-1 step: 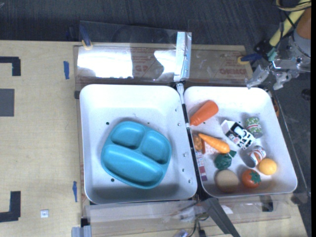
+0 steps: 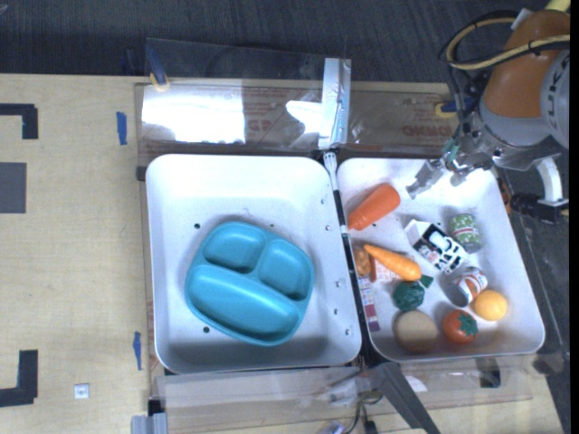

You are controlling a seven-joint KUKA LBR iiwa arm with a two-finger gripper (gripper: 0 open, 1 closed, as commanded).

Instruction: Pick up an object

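Orange and red toy food crowds the near end of the right bin (image 2: pixel 529 328): a tan potato-like piece (image 2: pixel 415 329) beside a red tomato (image 2: pixel 460 325), with a round orange fruit (image 2: pixel 489 306) just past it. Slightly farther lie a dark green vegetable (image 2: pixel 408 294), a small carrot (image 2: pixel 393 260) pointing toward the divider, and a black-and-white carton (image 2: pixel 437 245). A green speckled item (image 2: pixel 463 229) sits near the right wall, and a larger orange carrot (image 2: pixel 374 206) rests beyond them, close to the divider. In the left bin (image 2: pixel 172 242) a blue divided tray (image 2: pixel 251 280) lies tilted across the floor. At the far right corner the pincer (image 2: pixel 441 172) hangs above the right bin's back edge, its fingers spread apart and pinching nothing, clear of every toy. Wooden table (image 2: pixel 63 269) stretches away on the left.
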